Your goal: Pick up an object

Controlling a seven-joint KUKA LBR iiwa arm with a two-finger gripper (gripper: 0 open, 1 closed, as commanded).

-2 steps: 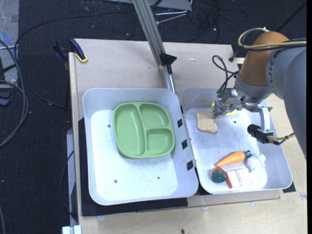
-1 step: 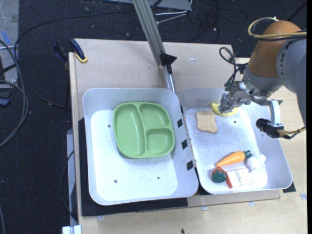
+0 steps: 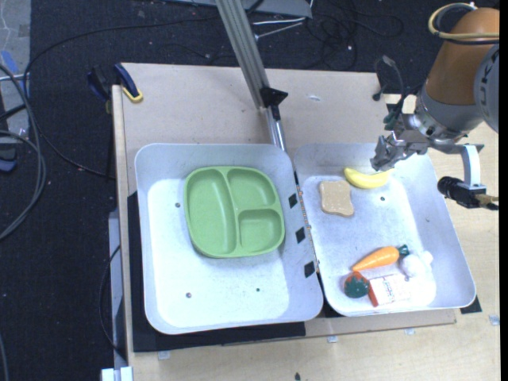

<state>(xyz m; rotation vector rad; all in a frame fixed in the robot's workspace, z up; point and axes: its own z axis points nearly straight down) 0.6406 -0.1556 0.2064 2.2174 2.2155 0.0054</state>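
Observation:
In the right bin (image 3: 444, 236), a yellow banana (image 3: 366, 178) lies near the back, with a slice of toast (image 3: 336, 198) just in front of it to the left. At the bin's front sit an orange carrot (image 3: 377, 257), a red and green item (image 3: 356, 286) and a red and white carton (image 3: 390, 290). My gripper (image 3: 384, 157) hangs at the back of the right bin, right over the banana's right end. Nothing shows between its tips.
The left bin (image 3: 159, 292) holds a green divided plate (image 3: 235, 211). A slanted metal pole (image 3: 248, 50) crosses the back of the bench and ends between the bins. The arm's grey body (image 3: 456, 94) fills the upper right.

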